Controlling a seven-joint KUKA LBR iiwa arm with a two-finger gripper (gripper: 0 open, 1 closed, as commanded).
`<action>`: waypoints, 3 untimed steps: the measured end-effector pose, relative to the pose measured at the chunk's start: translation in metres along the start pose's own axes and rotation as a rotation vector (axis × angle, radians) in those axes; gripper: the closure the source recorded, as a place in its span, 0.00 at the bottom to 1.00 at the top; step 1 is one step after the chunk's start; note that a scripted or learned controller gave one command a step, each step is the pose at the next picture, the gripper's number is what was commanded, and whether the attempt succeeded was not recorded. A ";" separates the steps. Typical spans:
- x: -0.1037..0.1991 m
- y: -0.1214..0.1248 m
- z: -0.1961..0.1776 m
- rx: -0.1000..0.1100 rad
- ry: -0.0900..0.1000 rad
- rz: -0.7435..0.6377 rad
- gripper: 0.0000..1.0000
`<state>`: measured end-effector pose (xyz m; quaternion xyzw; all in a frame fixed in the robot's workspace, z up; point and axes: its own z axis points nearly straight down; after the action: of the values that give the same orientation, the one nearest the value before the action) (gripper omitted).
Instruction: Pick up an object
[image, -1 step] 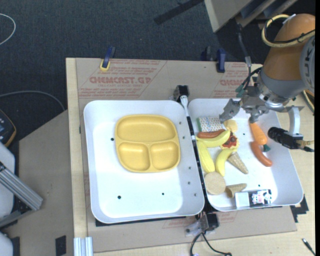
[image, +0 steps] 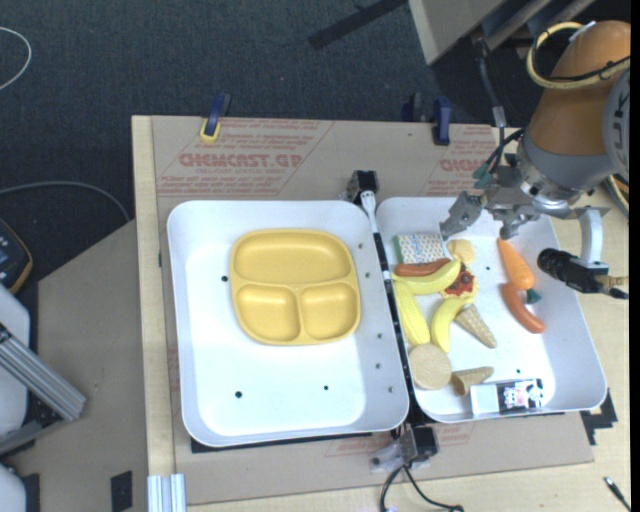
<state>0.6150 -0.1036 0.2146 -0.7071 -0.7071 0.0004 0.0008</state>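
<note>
The gripper (image: 487, 215) hangs over the back of the right bin (image: 580, 345), fingers spread open and holding nothing. Below it the toy food lies in a heap: bananas (image: 425, 300), carrots (image: 518, 285), a cookie (image: 432, 367). The yellow tray (image: 295, 283) sits in the left bin (image: 200, 320).

One fixed camera is looking down at a slant from above on two shallow white plastic bins (image: 190, 330) sitting side by side.

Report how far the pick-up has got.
Done: nothing lifted; the bananas, carrots and cone all lie in the right bin. In hand: the tool hovers over that bin's far end with nothing between its fingers. Left: descend, grasp one item, raise it.
</note>
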 end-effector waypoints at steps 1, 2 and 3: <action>0.006 0.000 0.063 0.006 0.001 0.000 0.00; 0.003 0.002 0.107 0.005 0.001 0.000 0.00; 0.004 0.006 0.123 -0.009 0.002 -0.001 0.00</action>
<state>0.6207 -0.0995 0.0912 -0.7069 -0.7073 -0.0034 -0.0016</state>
